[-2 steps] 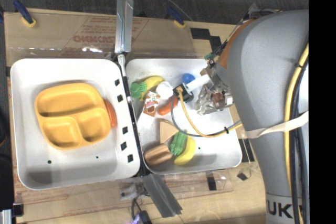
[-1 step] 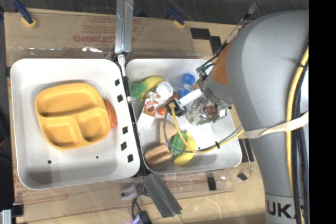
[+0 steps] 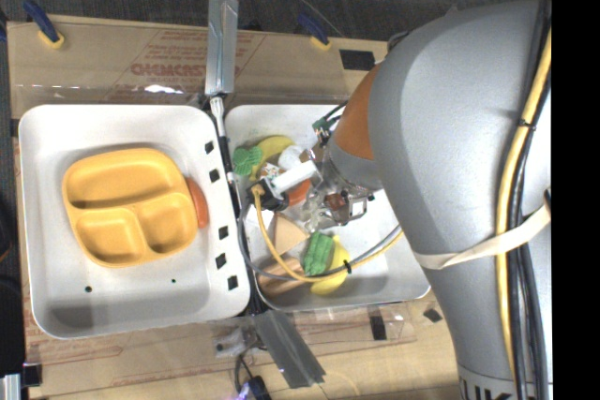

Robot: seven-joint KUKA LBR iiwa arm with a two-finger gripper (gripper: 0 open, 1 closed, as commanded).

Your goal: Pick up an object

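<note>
Where arm enters from right, pincer sits low in right bin among toys; grip state unclear; yellow tray in left bin.

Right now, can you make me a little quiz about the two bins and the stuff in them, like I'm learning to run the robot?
1. True or false: the yellow tray lies in the left bin.
2. Which bin is the arm reaching into?
A. the left bin
B. the right bin
C. neither
3. Fill in: the green block near the right bin's front edge rests against a ____ object.

Key
1. True.
2. B. The tool sits low among the cluttered items there.
3. Yellow.
</note>
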